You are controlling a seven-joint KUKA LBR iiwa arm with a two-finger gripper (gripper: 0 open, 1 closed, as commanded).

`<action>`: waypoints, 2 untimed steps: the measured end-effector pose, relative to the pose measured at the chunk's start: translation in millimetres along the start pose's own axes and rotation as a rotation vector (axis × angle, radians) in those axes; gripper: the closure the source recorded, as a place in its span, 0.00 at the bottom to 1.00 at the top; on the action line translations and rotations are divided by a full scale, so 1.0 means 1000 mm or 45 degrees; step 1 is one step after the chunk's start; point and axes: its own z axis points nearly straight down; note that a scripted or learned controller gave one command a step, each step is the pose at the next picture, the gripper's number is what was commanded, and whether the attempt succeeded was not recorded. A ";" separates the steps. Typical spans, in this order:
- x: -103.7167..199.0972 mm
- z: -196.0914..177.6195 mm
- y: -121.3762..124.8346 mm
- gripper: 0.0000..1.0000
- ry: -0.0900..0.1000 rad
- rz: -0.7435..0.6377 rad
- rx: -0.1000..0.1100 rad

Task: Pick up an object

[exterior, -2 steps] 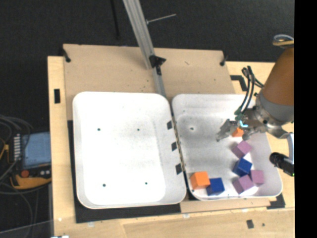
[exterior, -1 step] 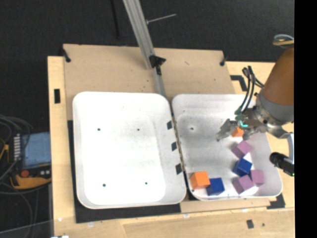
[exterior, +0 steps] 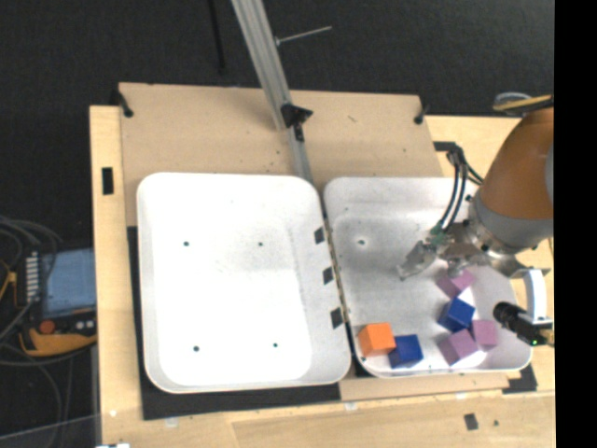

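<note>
Here, small foam-like cubes lie in the near right part of the right bin (exterior: 373, 203): an orange block (exterior: 377, 337) touching a blue block (exterior: 407, 350), another blue cube (exterior: 458, 314), and purple cubes (exterior: 459, 346) beside it. The gripper (exterior: 417, 260) hovers above the bin floor, nothing visibly between its tips; whether they are apart or together I cannot tell.

Hand (exterior: 422, 257) low over right bin (exterior: 373, 203); orange block (exterior: 377, 337), blue and purple blocks near front edge.
</note>
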 end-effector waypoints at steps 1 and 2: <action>-0.010 0.047 -0.003 0.00 0.000 0.000 0.000; -0.011 0.080 -0.002 0.00 -0.002 0.001 -0.012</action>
